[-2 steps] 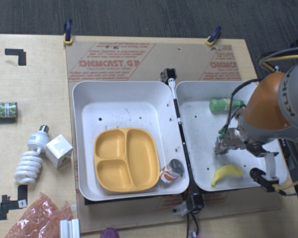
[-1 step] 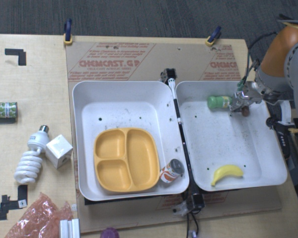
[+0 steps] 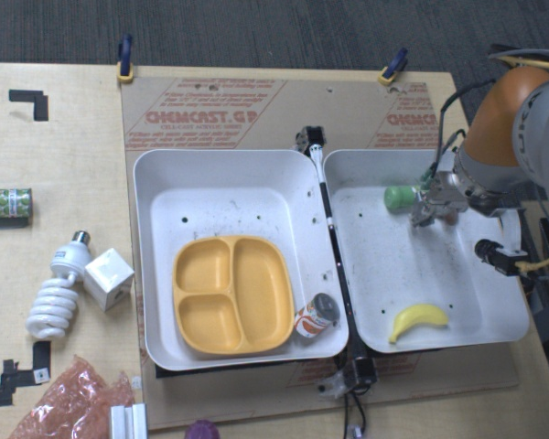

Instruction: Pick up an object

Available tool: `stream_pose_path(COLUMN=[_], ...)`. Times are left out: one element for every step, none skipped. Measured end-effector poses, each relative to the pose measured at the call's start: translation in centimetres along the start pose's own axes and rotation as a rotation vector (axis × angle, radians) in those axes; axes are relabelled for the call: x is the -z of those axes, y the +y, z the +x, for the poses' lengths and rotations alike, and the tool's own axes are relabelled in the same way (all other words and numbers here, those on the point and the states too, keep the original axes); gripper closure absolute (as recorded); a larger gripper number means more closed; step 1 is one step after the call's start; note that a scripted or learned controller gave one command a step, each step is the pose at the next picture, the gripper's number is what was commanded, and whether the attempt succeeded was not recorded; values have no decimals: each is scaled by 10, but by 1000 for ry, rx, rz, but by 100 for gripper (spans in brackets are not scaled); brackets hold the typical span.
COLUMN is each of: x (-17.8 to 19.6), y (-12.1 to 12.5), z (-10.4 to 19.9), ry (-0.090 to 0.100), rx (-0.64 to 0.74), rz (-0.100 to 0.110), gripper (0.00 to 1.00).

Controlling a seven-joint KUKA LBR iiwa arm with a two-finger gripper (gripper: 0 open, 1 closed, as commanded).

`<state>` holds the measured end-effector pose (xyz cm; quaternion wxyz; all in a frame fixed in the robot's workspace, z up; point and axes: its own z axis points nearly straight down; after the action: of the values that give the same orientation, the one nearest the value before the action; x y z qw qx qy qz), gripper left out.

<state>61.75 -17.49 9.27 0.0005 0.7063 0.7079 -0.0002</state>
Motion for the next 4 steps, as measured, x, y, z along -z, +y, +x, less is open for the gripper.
stream_pose_path(x=[0, -2, 0, -1], y=[-73, 39, -55, -132], z=[57, 20, 26, 44], ry=[1, 2, 1, 1], rx=[-4, 0, -4, -4], rz=[1, 10, 0, 0], gripper=[0, 0, 0, 0])
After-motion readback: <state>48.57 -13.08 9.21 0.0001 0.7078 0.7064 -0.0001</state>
